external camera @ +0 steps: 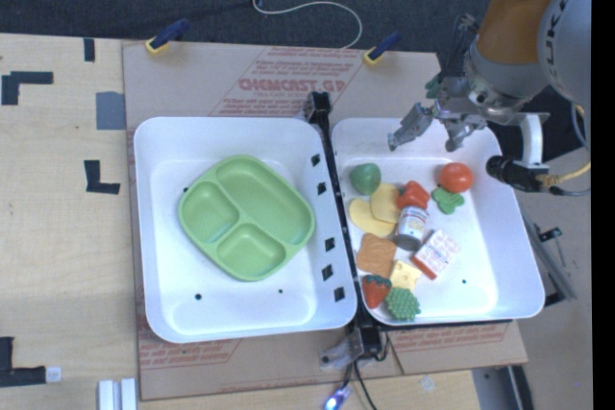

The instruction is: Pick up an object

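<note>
Above the back edge of the right bin (500,235), the arm (524,24) reaches in from the right; its gripper (430,135) hangs with fingers spread, holding nothing.

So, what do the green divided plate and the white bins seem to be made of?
The green divided plate looks like moulded plastic, matte: uniform colour, soft rounded compartments. The two shallow white bins seem to be smooth plastic too, slightly glossy, with rounded rims; probably, not certain.

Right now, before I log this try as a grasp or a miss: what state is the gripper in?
Gripper: open, fingers spread, holding nothing, hovering above the far edge of the right bin.
</note>
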Robot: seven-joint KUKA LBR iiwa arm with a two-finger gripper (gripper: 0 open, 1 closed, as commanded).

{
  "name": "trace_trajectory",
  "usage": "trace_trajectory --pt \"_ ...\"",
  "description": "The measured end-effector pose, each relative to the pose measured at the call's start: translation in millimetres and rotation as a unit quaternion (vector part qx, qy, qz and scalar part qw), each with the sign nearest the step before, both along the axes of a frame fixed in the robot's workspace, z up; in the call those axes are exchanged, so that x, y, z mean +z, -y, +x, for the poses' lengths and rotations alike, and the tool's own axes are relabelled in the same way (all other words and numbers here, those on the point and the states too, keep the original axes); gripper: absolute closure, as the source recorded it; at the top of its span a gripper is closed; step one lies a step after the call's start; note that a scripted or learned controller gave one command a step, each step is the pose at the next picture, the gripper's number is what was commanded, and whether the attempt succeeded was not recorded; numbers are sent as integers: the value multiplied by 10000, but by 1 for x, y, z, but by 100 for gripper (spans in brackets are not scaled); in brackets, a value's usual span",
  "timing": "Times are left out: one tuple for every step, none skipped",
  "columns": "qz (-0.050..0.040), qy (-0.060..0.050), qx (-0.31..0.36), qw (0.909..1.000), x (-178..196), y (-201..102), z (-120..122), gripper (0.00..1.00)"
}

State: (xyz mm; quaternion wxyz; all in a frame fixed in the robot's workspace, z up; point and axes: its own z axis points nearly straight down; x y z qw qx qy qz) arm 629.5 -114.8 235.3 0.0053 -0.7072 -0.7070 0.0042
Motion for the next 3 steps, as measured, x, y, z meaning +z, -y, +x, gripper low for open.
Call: trace_trajectory --pt "-8 60 12 10000 7 0 2 0" --pt "-9 40 9 10000 -38 -5 -1 0" --pt "-12 34 8 10000 -85 1 0 0"
